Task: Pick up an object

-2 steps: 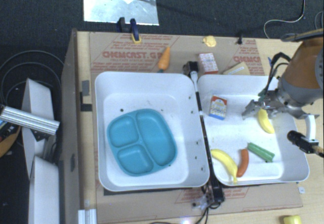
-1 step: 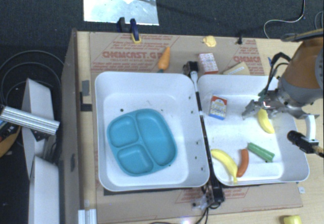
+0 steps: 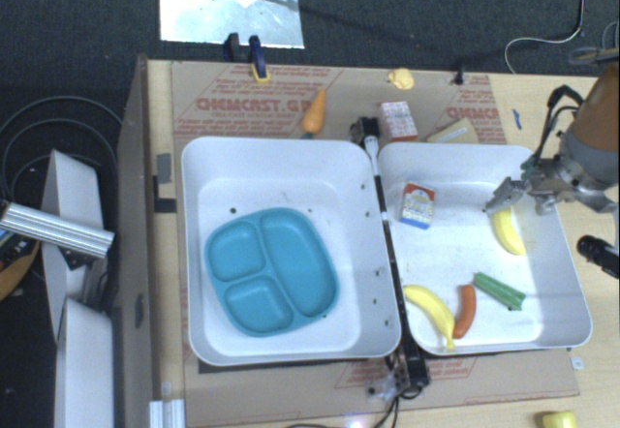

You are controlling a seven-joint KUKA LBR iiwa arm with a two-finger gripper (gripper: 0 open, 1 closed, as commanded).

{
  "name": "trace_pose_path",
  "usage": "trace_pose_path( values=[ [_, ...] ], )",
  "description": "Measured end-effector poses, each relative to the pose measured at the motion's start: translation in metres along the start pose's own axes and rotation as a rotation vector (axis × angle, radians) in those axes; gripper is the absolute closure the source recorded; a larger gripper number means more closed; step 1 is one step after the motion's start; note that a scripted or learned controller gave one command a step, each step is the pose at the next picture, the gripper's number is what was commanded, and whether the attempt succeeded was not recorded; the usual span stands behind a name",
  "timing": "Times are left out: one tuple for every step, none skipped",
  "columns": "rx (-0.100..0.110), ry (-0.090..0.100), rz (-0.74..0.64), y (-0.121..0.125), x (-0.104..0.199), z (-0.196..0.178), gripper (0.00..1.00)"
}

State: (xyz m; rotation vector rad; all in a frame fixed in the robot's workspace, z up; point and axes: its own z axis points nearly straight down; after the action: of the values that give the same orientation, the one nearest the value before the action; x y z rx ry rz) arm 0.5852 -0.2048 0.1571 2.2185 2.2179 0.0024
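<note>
The right bin [image 3: 557,252] holds a small red, white and blue carton [image 3: 418,205], a yellow banana [image 3: 507,229], a green block [image 3: 499,290], an orange-red sausage-shaped piece [image 3: 465,310] and a second banana [image 3: 431,310]. My gripper [image 3: 523,196] hovers at the bin's upper right, just above the top end of the first banana. Its fingers stand spread and open, with nothing between them. A blue divided plate [image 3: 271,269] lies in the left bin [image 3: 208,184].
Behind the bins on the bench lie an orange carrot [image 3: 314,111], a small box [image 3: 398,119] and a yellow lump [image 3: 400,78]. A blue and yellow clamp [image 3: 254,56] grips the back edge. Cables hang at the top right.
</note>
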Motion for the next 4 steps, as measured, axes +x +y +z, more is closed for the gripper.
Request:
trace_pose_path(
  values=[
    [0.001, 0.0, -0.005, 0.02, 0.002, 0.052, 0.0],
    [0.001, 0.001, -0.003, 0.014, -0.001, 0.035, 0.0],
    [0.0, 0.001, -0.005, 0.029, -0.001, 0.046, 0.0],
    [0.003, 0.001, -0.003, 0.024, -0.001, 0.074, 0.0]
  ],
)
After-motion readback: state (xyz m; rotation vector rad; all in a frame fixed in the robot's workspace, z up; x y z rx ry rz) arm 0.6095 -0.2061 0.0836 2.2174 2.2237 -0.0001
